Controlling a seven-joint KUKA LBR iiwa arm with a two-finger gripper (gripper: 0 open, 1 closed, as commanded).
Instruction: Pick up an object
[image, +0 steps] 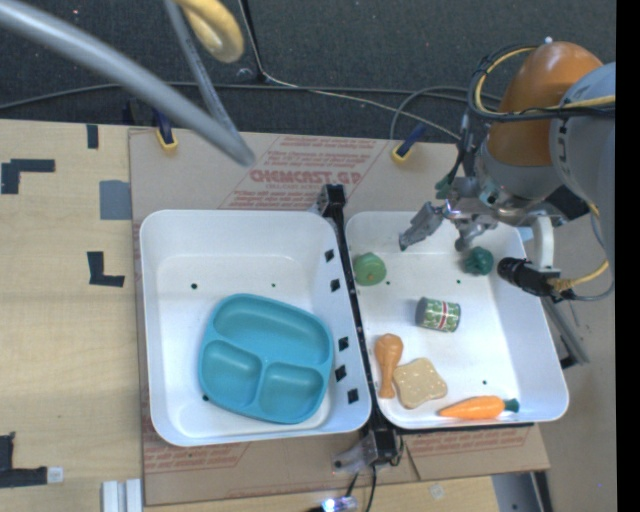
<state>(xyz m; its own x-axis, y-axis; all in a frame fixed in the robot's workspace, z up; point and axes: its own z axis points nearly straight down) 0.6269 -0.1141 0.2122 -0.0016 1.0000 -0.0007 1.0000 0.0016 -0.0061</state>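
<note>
Gripper (447, 228) is hovering over the back of the right bin (535, 345), jaws spread wide, nothing between the fingers. One finger (417, 231) points left toward the green ball (370, 268) near the divider; the other sits just beside a dark teal round object (479, 262) by the bin's far right, can't tell if it's touching. Also in the right bin: green can (438, 314) lying on its side mid-bin, drumstick (387, 361) and slice of bread (418, 382) touching each other toward the front, carrot (475, 407) along the front wall. Left bin (170, 300) holds a blue divided tray (266, 357), lying flat.
</note>
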